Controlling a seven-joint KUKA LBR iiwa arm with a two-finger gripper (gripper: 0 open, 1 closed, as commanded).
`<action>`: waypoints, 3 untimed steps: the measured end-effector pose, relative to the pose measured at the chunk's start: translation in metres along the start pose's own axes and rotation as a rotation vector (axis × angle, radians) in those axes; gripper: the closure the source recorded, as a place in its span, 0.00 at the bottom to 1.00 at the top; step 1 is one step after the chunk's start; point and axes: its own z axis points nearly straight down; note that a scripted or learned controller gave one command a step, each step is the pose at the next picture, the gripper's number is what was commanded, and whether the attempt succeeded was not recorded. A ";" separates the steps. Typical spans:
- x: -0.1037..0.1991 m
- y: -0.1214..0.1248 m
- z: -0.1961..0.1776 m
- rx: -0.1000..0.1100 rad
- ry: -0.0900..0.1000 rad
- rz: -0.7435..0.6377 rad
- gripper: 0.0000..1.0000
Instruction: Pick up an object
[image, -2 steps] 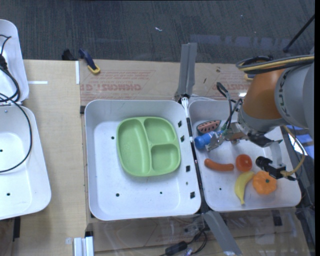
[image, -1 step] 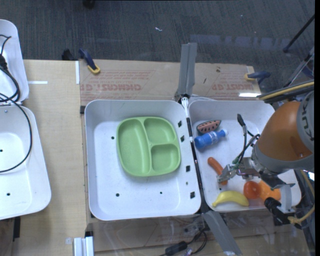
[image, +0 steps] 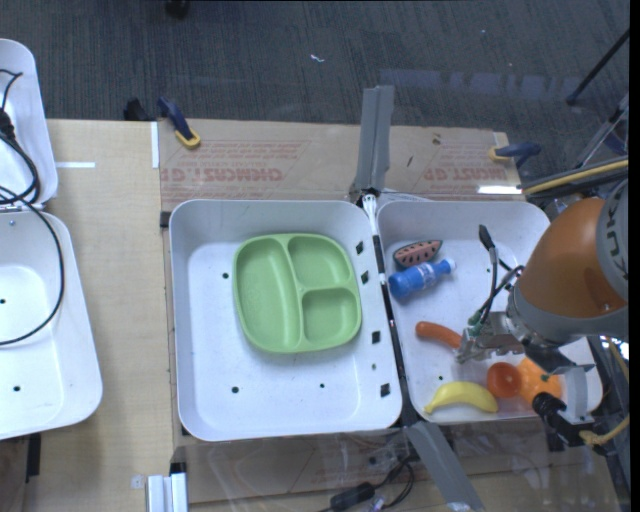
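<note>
Arm: the grey arm with its orange band (image: 575, 265) reaches in from the right and hangs over the right bin.
Gripper: the gripper (image: 478, 340) sits low in the right bin (image: 455, 212), its tip just beside the carrot's right end and near the banana.
Fingers: whether they are released or clenched cannot be told; they are small and partly masked by the wrist and cables, and nothing is seen between them.
Carrot: an orange carrot (image: 436, 333), slim and tapered, lies flat on the bin floor at a slight slant, left of the gripper, its right end at the gripper tip.
Banana: a yellow banana (image: 462, 398), curved, lies near the front wall of the right bin, below the gripper.
Orange fruit: a round orange piece (image: 503, 379) rests right of the banana, partly under the arm.
Bottle: a blue bottle (image: 418, 279) with a white cap lies on its side in the upper part of the right bin.
Watermelon slice: a reddish wedge with dark seeds (image: 417, 251) lies just above the bottle.
Left bin: the left bin (image: 200, 380) holds a green divided plate (image: 297, 291) with three compartments, lying flat.
Counter: both bins stand side by side on the counter (image: 110, 180), over brown cardboard.
</note>
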 end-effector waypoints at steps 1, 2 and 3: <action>0.000 0.000 0.000 0.001 0.000 -0.001 0.00; -0.001 0.000 -0.008 0.002 0.000 0.004 1.00; -0.001 0.000 -0.008 0.002 0.000 0.003 0.00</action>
